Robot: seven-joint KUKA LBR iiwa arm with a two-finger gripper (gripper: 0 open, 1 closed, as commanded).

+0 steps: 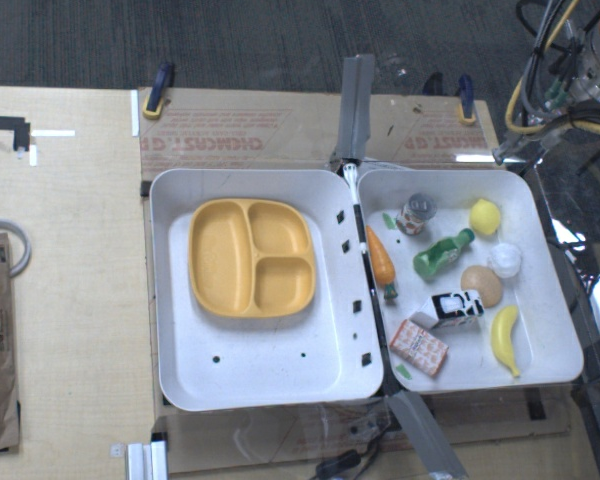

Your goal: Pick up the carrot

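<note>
Carrot at rest in the right bin, untouched.
Carrot [380,259] lies along the bin's [540,373] left wall, well apart from the arm [570,68], down-left of it in view; gripper state cannot be told.

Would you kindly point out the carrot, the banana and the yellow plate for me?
carrot [380,257], camera view, middle of its orange body.
banana [504,337], camera view, middle of its curve.
yellow plate [217,256], camera view, floor of its large compartment.
</note>
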